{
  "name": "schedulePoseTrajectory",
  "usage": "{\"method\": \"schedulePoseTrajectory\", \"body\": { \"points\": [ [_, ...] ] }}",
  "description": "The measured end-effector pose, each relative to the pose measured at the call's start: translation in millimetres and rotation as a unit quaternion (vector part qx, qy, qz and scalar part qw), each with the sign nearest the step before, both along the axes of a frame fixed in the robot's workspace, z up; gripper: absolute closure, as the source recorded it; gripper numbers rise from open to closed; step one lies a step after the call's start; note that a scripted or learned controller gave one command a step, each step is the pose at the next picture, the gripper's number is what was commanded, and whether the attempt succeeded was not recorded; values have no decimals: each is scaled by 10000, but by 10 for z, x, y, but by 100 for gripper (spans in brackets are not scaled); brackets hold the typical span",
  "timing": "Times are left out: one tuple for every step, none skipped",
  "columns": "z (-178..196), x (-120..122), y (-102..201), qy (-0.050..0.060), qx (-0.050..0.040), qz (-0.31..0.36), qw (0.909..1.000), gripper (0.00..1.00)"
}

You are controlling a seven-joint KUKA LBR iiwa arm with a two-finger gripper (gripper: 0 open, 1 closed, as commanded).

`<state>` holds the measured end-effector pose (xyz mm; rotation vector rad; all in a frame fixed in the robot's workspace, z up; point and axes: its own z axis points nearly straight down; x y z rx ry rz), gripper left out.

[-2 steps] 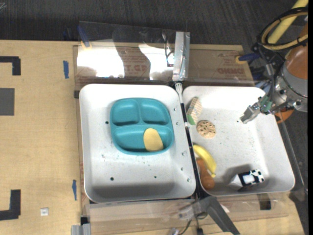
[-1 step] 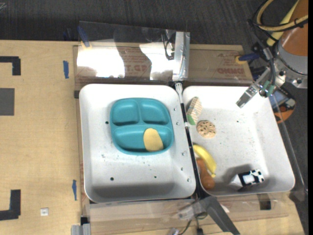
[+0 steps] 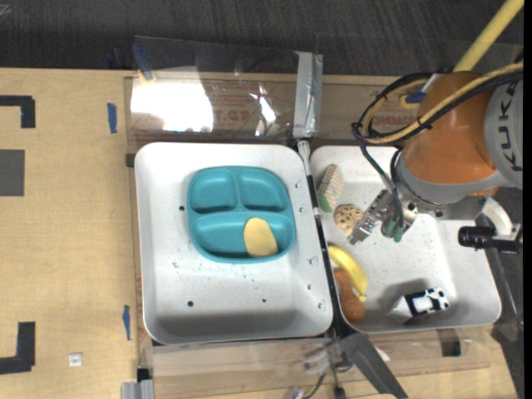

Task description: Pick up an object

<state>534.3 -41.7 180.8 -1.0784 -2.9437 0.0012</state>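
Gripper (image 3: 378,221) hangs over the right bin (image 3: 465,298), finger state indeterminable; cookie (image 3: 347,216) lies just beside it, toward the bin's left edge.

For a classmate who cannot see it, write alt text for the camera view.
The arm's claw hangs over the right bin, near a cookie, banana and toy car. The left bin holds a teal divided plate with a yellow lemon-like object.

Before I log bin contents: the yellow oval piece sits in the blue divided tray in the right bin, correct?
Not quite. The camera view shows the blue divided tray, with the yellow oval piece in its lower compartment, in the left bin, not the right one.
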Motion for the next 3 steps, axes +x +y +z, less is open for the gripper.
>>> {"method": "schedulePoseTrajectory", "body": {
  "points": [
    [681, 407, 596, -53, -6, -1333, 9911, 100],
    [289, 87, 1209, -25, 3, 1484, 9889, 100],
    [66, -545, 597, -27, 3, 2456, 9694, 100]
  ]
}}
